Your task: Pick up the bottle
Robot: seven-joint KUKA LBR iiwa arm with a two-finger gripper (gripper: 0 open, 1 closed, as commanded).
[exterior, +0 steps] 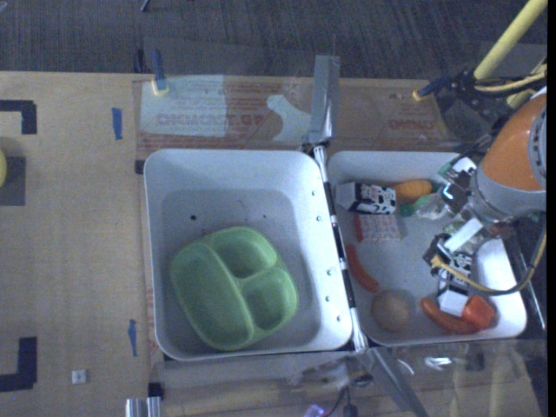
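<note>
Counter at far left is bare tan board w/ black corner marks and bits of blue tape. Left bin holds a green divided tray, lying flat, nothing to do w/ the task.

Right bin has all the clutter: black-and-white carton and an orange-and-green item along the back wall, a red pepper by the left wall, a brown round thing near the front, and orange-red pieces at the front right.

Bottle: can't pick it out for sure. Best guess is the orange-and-green item at the back; otherwise it's tucked under the gripper, which hangs low over the bin's right side, just above the orange-red pieces. Can't tell if the gripper is apart or together, since the wrist and cables hide it.

To do this step well: confirm the target first, centre over its body, come straight down clear of the neighbours and the bin wall, and close across the narrow width.

Beyond the counter, dark carpet; a yellow pole at top right.
</note>
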